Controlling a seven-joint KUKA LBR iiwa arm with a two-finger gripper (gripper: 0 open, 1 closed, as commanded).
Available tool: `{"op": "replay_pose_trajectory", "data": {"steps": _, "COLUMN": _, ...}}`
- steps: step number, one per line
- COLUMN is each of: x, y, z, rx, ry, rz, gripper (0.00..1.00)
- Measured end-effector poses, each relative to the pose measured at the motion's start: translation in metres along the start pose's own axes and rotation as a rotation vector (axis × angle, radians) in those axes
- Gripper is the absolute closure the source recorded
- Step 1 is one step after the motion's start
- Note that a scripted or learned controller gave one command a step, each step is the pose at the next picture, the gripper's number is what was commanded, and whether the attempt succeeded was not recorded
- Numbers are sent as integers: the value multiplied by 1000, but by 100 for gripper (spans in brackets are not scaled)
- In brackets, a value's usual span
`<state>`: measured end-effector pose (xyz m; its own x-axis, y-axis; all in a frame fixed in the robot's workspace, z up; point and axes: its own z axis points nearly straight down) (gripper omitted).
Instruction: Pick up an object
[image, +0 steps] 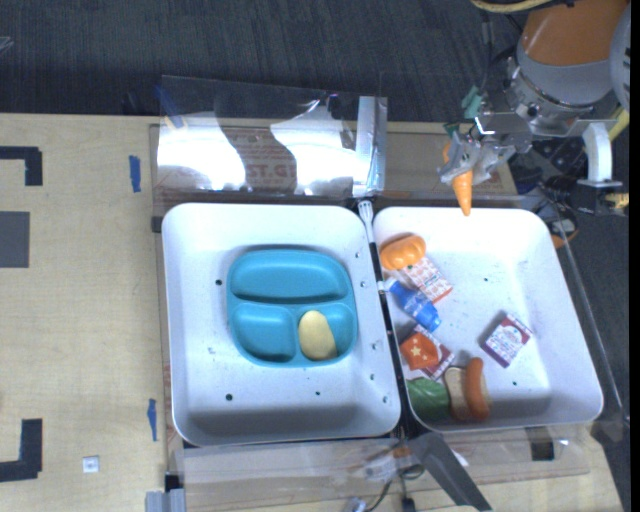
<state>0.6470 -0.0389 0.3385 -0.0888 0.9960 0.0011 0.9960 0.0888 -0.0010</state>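
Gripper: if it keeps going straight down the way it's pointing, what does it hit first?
The gripper holds an orange carrot, tip down. Straight below is probably the right bin's back rim or bare floor beside it; depth is unclear from this slanted view.

The arm (565, 50) is grey metal with a broad orange band (570, 30) wrapped round its rounded upper part. Below the band sits a pale silver ring, then a boxy grey wrist block with dark edges. A white curved bracket (598, 155) hangs at its side beside black cables. The claw (468, 165) is small, silver-grey, with a touch of green near its top.
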Motion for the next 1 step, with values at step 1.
{"op": "replay_pose_trajectory", "data": {"steps": 1, "x": 27, "y": -16, "z": 134, "rx": 7, "ry": 0, "rz": -198, "gripper": 100}}
